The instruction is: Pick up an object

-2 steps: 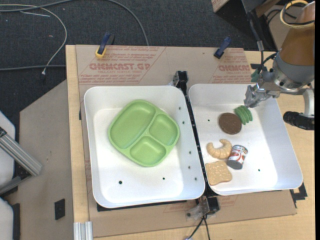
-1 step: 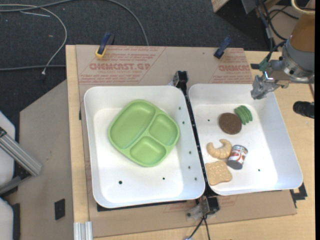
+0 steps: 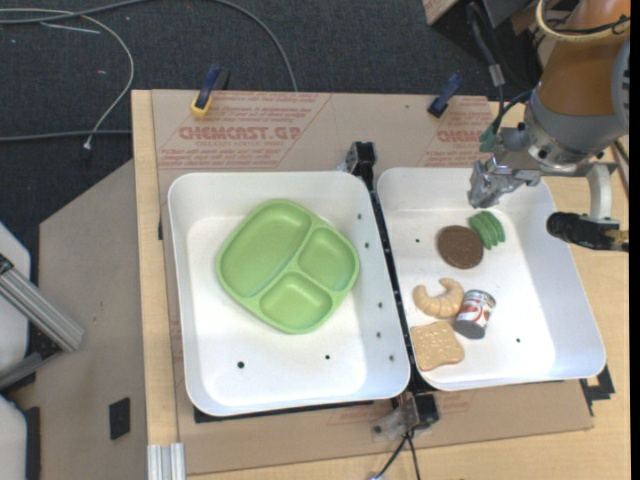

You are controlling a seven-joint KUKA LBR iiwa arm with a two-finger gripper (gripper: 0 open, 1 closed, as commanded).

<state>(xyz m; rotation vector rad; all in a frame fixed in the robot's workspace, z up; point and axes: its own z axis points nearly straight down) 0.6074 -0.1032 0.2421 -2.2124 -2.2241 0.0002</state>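
In the right bin (image 3: 560, 308) lie a green leafy toy (image 3: 489, 228), a brown round patty (image 3: 460, 247), a tan croissant (image 3: 440, 297), a small red and white can (image 3: 474, 314) and a square cracker (image 3: 437, 346). My gripper (image 3: 487, 194) hangs over the bin's upper part, just above the green toy and the patty. Nothing shows between its fingers. The arm's orange band (image 3: 588, 33) rises at the top right.
The left bin (image 3: 200, 348) holds a green three-compartment plate (image 3: 288, 265). Black clips (image 3: 361, 157) join the bins at the middle top and bottom. Blue clamps (image 3: 208, 89) pin the cardboard base. Cables run across the dark floor behind.
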